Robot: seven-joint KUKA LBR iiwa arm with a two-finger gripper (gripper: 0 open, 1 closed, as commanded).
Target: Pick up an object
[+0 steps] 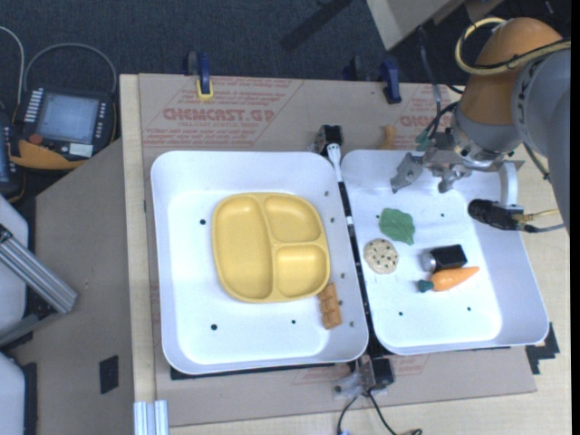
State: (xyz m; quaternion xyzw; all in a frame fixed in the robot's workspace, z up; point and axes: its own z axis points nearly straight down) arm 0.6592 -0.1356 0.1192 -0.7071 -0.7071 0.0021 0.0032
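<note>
My gripper [426,178] hangs over the far part of the right bin [507,320], open, with nothing between its two spread fingers. Just below it in the view lies a green leafy piece [397,225]. A round speckled cookie [381,256] sits near the bin's left wall. A small black block [446,257] rests right above an orange carrot [450,279] at mid-bin. The gripper touches none of them.
The left bin [181,315] holds a yellow divided plate [270,246] and a small brown piece [330,308] by its near right corner. A black cable plug [494,213] hangs at the right bin's right side. The arm's orange band [507,62] looms above the far right.
</note>
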